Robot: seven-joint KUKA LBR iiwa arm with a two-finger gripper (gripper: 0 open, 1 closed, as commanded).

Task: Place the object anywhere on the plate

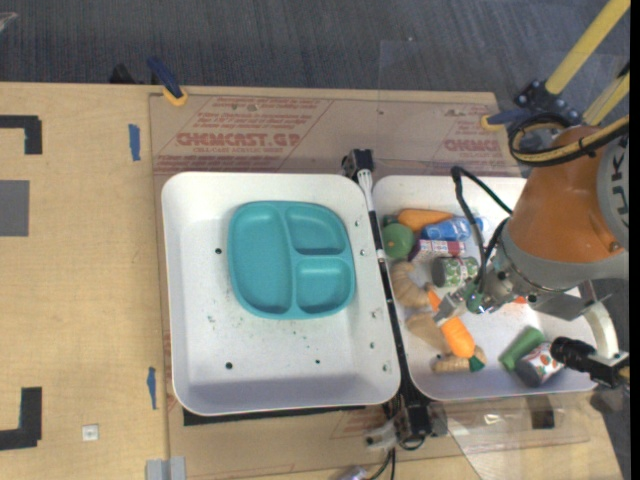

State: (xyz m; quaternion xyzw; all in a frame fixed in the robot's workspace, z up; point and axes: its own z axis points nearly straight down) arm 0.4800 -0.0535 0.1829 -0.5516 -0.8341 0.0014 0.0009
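Plywood bench (80,298) carries two shallow white bins side by side, with black tape marks along its left side and a printed cardboard sheet (300,128) under the bins' far edge; dark carpet (300,18) lies beyond.

Nearest in the right bin (490,386) are a red-and-white can (541,366) with a green cylinder (522,347) touching it at the near right, and a toy carrot (459,338) lying at a slant just left of them, with a small tan piece (450,365) below it. Farther in, beige toy pieces (408,286) lie along the bin's left wall. Beyond them sit a green ball-shaped toy (398,239), a small patterned pack (453,268), a blue-and-white packet (445,232) and an orange toy (424,217) near the far wall.

The gripper (474,298) hangs low over the middle of the right bin, just above the toy carrot's far end, below the arm's orange band (560,208). Nothing can be made out between its fingers, and whether the jaws are open or closed cannot be told.

The left bin (200,368) holds the teal divided plate (292,258), lying flat in the far half with one large compartment on the left and two smaller ones on the right. The plate stands well apart from the gripper, across the divider between the bins.
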